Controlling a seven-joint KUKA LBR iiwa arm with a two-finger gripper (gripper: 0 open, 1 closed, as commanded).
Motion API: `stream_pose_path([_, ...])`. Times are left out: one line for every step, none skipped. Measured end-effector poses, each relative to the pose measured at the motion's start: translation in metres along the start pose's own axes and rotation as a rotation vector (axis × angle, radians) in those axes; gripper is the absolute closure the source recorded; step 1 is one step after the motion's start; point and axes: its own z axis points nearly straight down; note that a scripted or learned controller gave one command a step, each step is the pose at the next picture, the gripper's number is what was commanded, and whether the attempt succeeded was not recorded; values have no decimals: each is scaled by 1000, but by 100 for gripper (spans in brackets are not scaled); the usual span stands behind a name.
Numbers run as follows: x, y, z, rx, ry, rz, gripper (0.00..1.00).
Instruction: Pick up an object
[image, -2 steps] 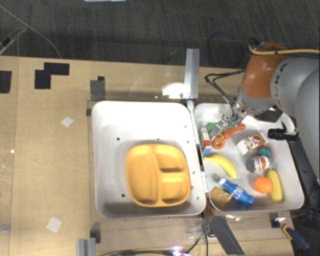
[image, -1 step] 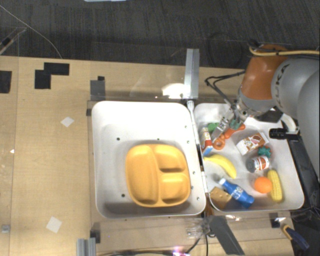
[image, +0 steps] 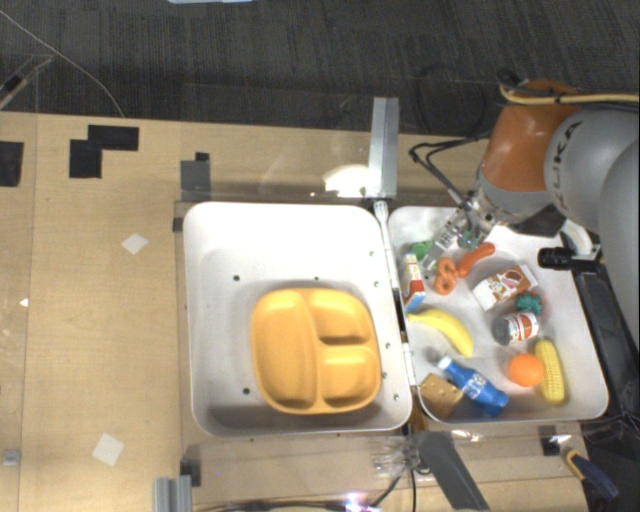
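A yellow divided tray (image: 316, 350) lies in the left bin (image: 210, 300). The right bin (image: 590, 385) holds a jumble: a banana (image: 444, 328), a blue bottle (image: 474, 388), an orange (image: 526, 371), a corn cob (image: 549, 370) and an orange carrot-like toy (image: 470, 258). The gripper (image: 457, 236) hangs over that bin's far left part, beside the toy; how far it is spread I cannot tell.

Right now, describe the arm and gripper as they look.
The arm is a bulky, rounded grey shell with an orange band above the wrist. Thin black cables loop beside it. The gripper is small, metallic and pale grey.
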Motion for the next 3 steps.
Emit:
stream_pose_path([12, 6, -109, 0, 2, 4, 100])
stream_pose_path([33, -51, -13, 12, 20, -76, 100])
stream_pose_path([38, -130, 8, 11, 12, 139, 100])
